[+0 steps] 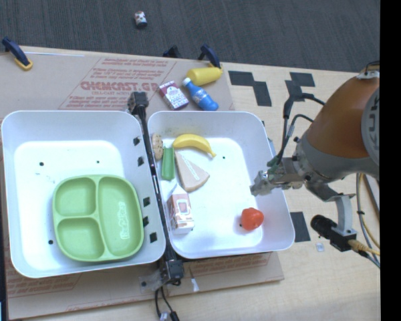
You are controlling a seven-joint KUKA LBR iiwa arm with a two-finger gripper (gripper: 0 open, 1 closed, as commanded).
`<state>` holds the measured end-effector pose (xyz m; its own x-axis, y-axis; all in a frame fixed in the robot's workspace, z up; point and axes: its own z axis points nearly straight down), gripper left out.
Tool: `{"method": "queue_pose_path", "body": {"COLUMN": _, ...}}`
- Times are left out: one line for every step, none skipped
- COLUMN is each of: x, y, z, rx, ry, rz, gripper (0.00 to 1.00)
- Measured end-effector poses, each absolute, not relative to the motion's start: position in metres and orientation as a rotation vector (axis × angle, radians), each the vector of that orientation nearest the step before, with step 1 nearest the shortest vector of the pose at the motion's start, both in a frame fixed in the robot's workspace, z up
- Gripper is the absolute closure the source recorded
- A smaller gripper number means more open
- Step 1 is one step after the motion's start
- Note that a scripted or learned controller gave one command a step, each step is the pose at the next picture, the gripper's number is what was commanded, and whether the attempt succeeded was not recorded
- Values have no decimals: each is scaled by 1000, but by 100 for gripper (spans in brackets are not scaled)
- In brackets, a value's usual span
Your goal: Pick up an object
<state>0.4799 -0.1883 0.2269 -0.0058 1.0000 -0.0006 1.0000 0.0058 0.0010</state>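
Observation:
The right bin [254, 129] holds a yellow banana [194, 144], a beige wedge [190, 173], a green stick [168, 164], a small pink-and-white carton [180, 212] and a red tomato-like object [252, 219]. My gripper [262, 183] hangs over the bin's right side, just above and right of the red object, under the grey and orange arm [341, 129]. Nothing shows between its fingers.
The left bin [27, 129] holds a green three-compartment tray [97, 216]. Behind the bins on the cardboard lie a yellow object [204, 75], a blue bottle [200, 95] and a small box [174, 95]. Clamps sit at the bench's corners.

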Motion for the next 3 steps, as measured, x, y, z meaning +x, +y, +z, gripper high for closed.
{"method": "queue_pose_path", "body": {"x": 603, "y": -79, "z": 191, "rx": 2213, "ry": 2233, "rz": -2, "gripper": 100}}
{"method": "queue_pose_path", "body": {"x": 603, "y": -81, "z": 191, "rx": 2215, "ry": 2230, "rz": -2, "gripper": 0}}
{"method": "queue_pose_path", "body": {"x": 586, "y": -101, "z": 94, "rx": 2209, "ry": 2227, "rz": 1, "gripper": 0}}
